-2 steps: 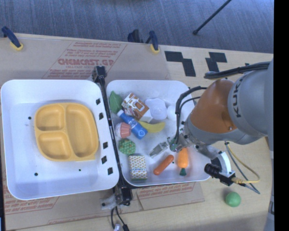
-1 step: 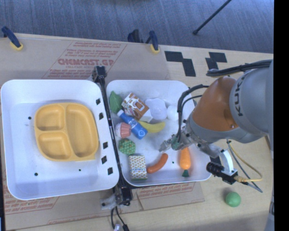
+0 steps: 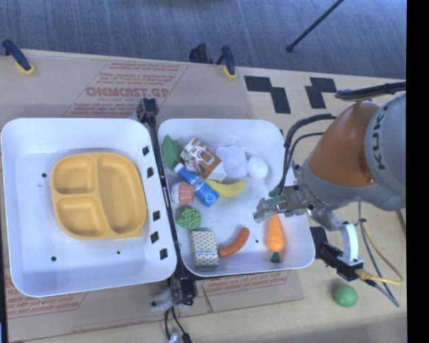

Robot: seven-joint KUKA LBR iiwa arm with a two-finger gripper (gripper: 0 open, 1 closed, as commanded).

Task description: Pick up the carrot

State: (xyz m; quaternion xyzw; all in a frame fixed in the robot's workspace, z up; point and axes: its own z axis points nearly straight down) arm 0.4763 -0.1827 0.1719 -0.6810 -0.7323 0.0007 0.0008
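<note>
The carrot (image 3: pixel 274 234), orange with a green stub at its near end, lies along the right wall of the right bin (image 3: pixel 289 261), close to the front corner. My gripper (image 3: pixel 273 207) hangs directly over the carrot's far tip, at the end of the grey arm with the orange band (image 3: pixel 343 156) that comes in from the right. The gripper body covers that tip, so contact with the carrot is unclear.
Left of the carrot lie a red sausage (image 3: pixel 234 242), a patterned block (image 3: pixel 204 247), a banana (image 3: pixel 227 189), a blue bottle (image 3: pixel 198 186), a white cup (image 3: pixel 232 161) and other toys. A yellow divided plate (image 3: pixel 99 194) sits in the left bin. A green ball (image 3: pixel 346 294) rests on the bench.
</note>
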